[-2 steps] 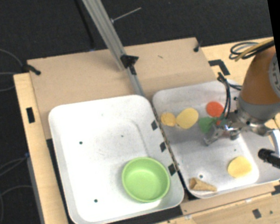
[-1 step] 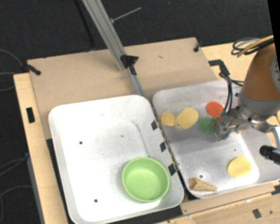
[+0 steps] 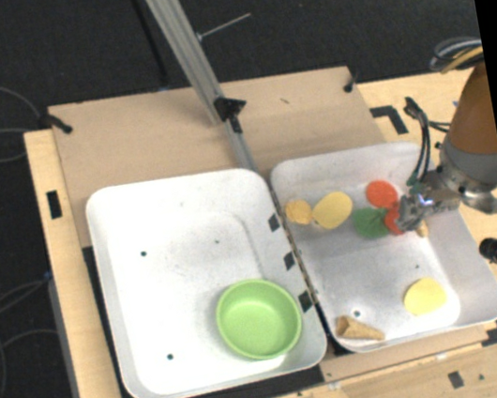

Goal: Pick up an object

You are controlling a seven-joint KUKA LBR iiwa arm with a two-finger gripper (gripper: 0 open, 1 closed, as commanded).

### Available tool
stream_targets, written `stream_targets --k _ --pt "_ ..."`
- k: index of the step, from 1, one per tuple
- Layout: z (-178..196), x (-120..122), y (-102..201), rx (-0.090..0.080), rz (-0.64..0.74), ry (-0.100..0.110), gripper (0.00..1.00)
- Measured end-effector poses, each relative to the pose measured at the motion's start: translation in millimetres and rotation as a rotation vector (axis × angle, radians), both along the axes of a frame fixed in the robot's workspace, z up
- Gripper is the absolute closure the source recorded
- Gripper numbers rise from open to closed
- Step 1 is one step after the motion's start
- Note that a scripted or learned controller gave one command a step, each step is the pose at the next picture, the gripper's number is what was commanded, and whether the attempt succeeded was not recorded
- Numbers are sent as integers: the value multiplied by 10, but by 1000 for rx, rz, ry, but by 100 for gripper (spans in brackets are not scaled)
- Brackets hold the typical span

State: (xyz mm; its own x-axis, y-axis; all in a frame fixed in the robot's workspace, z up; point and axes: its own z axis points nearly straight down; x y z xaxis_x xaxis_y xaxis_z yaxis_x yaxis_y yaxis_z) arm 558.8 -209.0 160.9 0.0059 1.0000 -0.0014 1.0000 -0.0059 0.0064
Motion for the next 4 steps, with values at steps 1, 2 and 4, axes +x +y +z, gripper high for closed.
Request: stream_targets --k 1,2,4 --pt "648 7 -38 -2 9 -3 100" --pt "1142 23 -47 -1 10 -1 100" --pt "1029 384 977 1 12 7 100"
